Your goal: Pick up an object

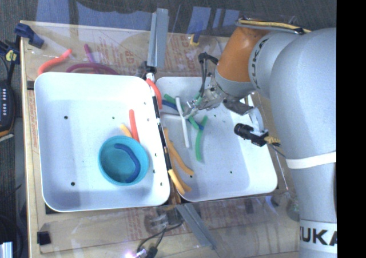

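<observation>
My gripper (199,107) hangs low over the back of the right bin (251,174), under the orange wrist band (240,56). Its tip is right at a cluster of thin pieces: a white stick (183,124), a long green stick (199,141) and a darker green piece (170,102). I cannot make out whether any of them is held. Along that bin's left wall lie an orange strip (178,159) and a yellow piece (178,181).
The left bin (57,137) holds a blue bowl (123,161), an orange stick (133,124) and a small yellow piece (125,130). A red piece (153,88) rests on the divide between the bins. Red (54,61) and magenta (91,68) tubes lie behind the left bin.
</observation>
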### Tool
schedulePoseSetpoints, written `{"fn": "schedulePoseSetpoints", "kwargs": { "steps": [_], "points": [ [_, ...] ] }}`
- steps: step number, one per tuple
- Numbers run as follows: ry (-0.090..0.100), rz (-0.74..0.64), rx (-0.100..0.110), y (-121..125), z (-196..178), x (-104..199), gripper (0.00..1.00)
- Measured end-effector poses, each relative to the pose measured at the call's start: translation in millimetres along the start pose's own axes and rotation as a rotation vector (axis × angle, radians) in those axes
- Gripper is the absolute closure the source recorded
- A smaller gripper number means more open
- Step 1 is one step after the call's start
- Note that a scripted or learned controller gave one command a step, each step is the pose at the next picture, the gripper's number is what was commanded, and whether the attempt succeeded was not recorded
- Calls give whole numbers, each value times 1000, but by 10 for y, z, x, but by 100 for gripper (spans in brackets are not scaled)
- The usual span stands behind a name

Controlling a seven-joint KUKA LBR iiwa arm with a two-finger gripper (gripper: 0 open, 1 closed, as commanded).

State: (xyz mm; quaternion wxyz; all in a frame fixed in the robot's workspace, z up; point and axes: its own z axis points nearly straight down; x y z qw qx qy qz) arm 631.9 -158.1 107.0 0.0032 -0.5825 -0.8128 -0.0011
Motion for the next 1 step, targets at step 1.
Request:
{"fn": "schedulePoseSetpoints", "kwargs": {
  "steps": [1],
  "points": [
    [0,0,0,2,-2,1,0]
  ]
}}
